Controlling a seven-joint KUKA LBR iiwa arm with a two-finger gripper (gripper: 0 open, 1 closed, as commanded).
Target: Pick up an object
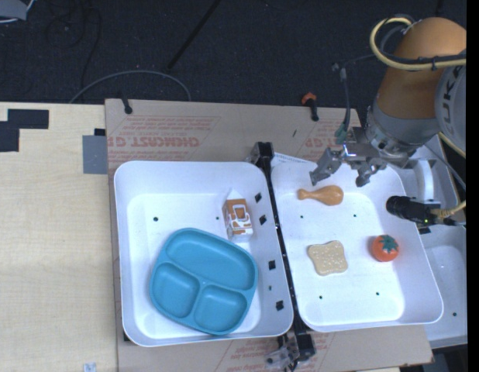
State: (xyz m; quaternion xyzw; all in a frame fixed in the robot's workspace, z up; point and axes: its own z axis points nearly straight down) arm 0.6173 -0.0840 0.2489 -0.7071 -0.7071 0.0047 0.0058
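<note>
In the left bin (135,208) a blue plate (203,280) with 3 parts lies low in the frame. A small orange and white box (238,218) stands just above it. In the right bin (414,301) sit a chicken leg (322,195), a slice of toast (327,257) and a red tomato (384,248). At the upper right, the gripper (345,172) hangs above the chicken leg with its fingers spread apart, holding nothing.

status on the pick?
Pincer open, above right bin's far edge. Drumstick just below it, untouched. Toast, tomato apart, nothing blocking.
</note>
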